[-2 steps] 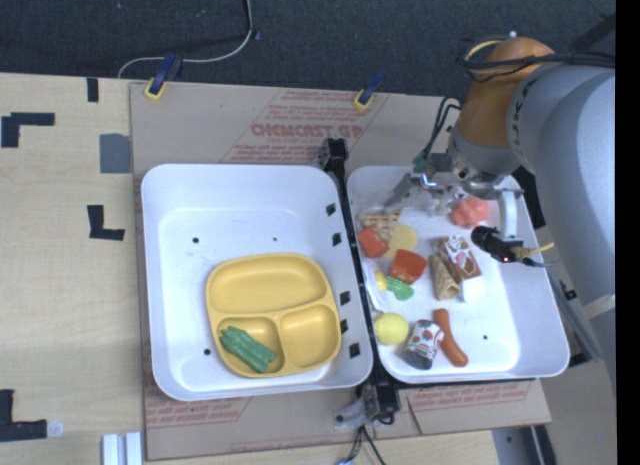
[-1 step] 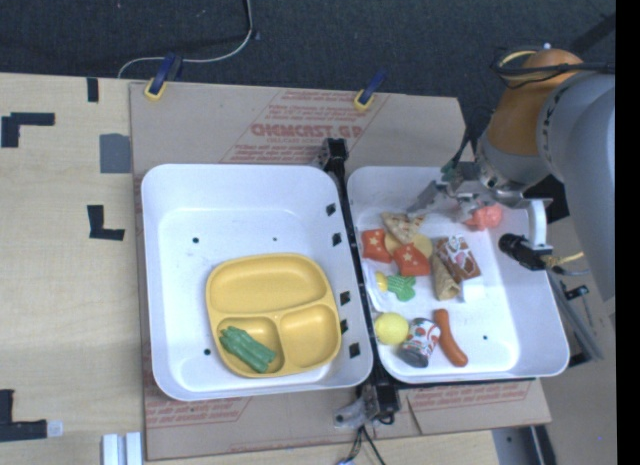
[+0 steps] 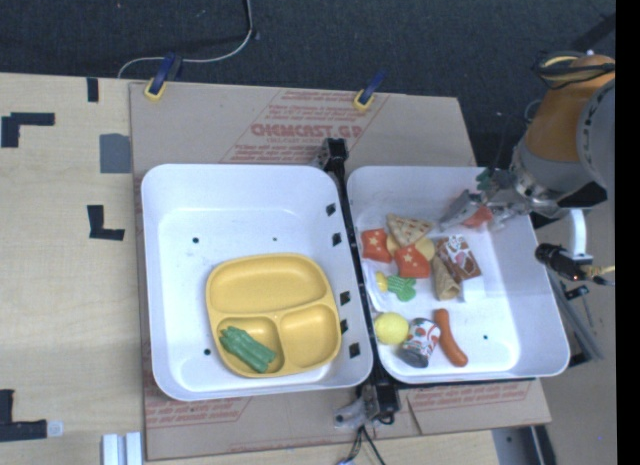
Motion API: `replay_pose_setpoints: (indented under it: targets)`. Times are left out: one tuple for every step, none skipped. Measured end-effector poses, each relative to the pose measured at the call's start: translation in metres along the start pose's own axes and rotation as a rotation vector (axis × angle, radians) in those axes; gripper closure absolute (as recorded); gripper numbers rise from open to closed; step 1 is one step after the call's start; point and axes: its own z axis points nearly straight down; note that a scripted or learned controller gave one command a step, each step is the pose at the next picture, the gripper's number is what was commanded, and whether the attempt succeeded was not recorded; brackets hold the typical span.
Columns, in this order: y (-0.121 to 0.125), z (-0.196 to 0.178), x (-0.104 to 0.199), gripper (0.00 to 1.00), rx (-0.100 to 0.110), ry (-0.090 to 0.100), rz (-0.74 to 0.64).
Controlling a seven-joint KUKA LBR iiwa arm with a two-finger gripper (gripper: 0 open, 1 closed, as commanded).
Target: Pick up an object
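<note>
Two white bins sit side by side. The left bin [image 3: 170,253] holds a yellow tray [image 3: 270,298] with a green toy [image 3: 246,348] at its 7 o'clock. Toy food [image 3: 420,273] crowds the right bin [image 3: 520,323]. The gripper [image 3: 470,208] hangs at that bin's 1 o'clock, above the pile; its opening cannot be told.

The pincer [image 3: 468,210] is blurred, its grip unreadable.

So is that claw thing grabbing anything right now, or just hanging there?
Gripper: over the right bin, by a small red object; open, closed or holding it cannot be told.
</note>
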Motion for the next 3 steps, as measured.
replay_pose_setpoints:
  targets:
    - [0.043,0.034,0.001,0.0,0.006,0.003,0.0]
    - [0.019,0.03,0.027,0.0,-0.004,-0.006,0.001]
    - [0.02,0.02,0.026,1.0,-0.004,-0.006,0.0]
